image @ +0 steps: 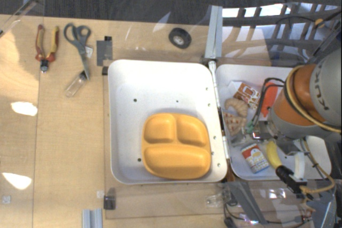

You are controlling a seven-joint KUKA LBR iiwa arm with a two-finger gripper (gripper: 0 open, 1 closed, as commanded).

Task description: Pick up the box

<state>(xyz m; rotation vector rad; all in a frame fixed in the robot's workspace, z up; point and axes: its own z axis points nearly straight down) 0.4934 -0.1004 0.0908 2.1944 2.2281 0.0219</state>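
Note:
A small red, white and blue box (254,158) lies flat near the front of the right bin (238,169). A second carton, brown and white (246,94), lies toward the back of that bin. The grey arm with its orange band (299,101) covers the bin's right half. My gripper (256,131) is low in the middle of the bin, just behind the small box and next to a beige lumpy item (235,110). The arm hides much of it.
The left bin (128,115) holds a yellow divided tray (176,145). In the right bin there are also a yellow banana-like piece (273,154) and an orange-red item (269,97). Pliers (45,46), scissors (80,42) and a tape roll (180,37) lie on the bench.

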